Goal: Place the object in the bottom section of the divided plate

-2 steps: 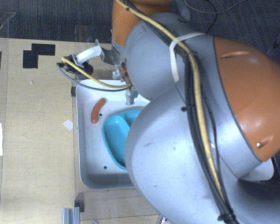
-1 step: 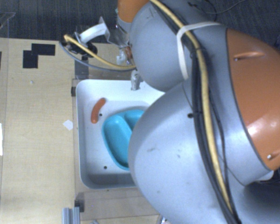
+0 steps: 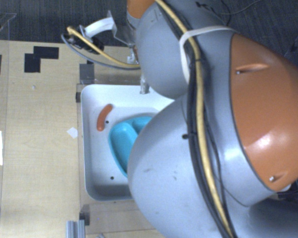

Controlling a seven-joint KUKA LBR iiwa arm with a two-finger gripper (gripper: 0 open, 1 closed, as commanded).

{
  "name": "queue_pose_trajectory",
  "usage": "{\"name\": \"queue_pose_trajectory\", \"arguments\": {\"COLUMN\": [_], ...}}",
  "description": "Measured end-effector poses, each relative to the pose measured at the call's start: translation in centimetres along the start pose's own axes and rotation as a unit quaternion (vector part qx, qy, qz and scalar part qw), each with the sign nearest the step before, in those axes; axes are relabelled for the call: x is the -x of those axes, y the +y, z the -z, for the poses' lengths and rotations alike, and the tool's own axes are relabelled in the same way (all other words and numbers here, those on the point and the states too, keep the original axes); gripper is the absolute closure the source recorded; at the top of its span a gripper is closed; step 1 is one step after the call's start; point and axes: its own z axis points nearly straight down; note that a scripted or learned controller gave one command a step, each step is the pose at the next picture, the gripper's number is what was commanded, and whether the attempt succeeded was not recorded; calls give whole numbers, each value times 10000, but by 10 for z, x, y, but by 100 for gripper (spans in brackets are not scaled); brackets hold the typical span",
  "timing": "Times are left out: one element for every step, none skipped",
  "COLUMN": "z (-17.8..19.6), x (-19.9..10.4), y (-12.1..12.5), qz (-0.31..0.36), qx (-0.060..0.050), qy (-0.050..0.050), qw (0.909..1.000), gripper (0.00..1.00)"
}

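A turquoise divided plate [image 3: 124,140] lies in the white bin [image 3: 91,148]; two of its sections show, the rest is hidden under the arm. An orange sausage-shaped object [image 3: 103,117] lies on the bin floor just left of and above the plate, apart from it. The big grey and orange arm [image 3: 213,123] covers the right and middle of the view and hides most of the bin.
Yellow and black cables [image 3: 96,51] loop above the bin's upper edge beside a white bracket [image 3: 99,26]. The wooden bench [image 3: 34,148] with black markings [image 3: 39,57] stretches to the left. A small white scrap [image 3: 72,132] lies on the bench near the bin.
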Motion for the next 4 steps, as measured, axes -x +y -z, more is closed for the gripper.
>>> {"name": "queue_pose_trajectory", "arguments": {"z": [19, 23, -113, -100], "x": [-2, -3, -2, -3], "y": [1, 1, -1, -2], "qz": [31, -230, -207, -181], "qx": [1, -4, 5, -2], "qy": [-9, -11, -34, -6], "qw": [10000, 9997, 9998, 9998], "gripper": [0, 0, 0, 100]}}
